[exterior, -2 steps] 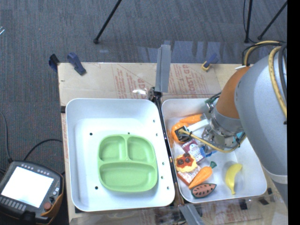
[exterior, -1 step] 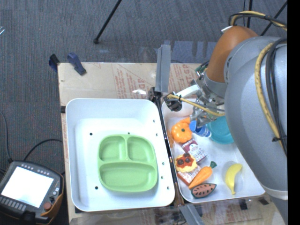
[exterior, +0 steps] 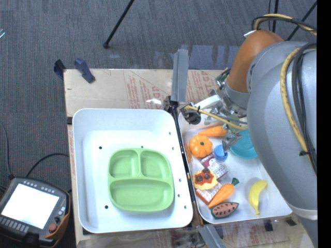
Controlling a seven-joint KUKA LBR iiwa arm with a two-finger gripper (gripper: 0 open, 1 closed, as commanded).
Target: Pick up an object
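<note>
The right bin [exterior: 287, 204] holds several toy foods. An orange pumpkin [exterior: 200, 145] lies next to a carrot [exterior: 213, 132], a small blue bottle [exterior: 221, 153] and a cyan bowl [exterior: 243, 148]. Nearer the front are a pizza slice [exterior: 205, 179], a second carrot [exterior: 223, 194], a watermelon slice [exterior: 225, 210] and a banana [exterior: 257, 195]. My gripper [exterior: 232, 130] hangs low over the bin's far part, between the upper carrot and the bowl, just right of the pumpkin. The arm's bulk hides the bin's right side.
The left bin [exterior: 83, 138] holds a green divided plate [exterior: 140, 180]. A grey post [exterior: 180, 79] stands behind the wall between the bins. A blue clamp [exterior: 83, 70] sits at the bench's far left corner, and a teach pendant [exterior: 31, 206] lies on the floor at left.
</note>
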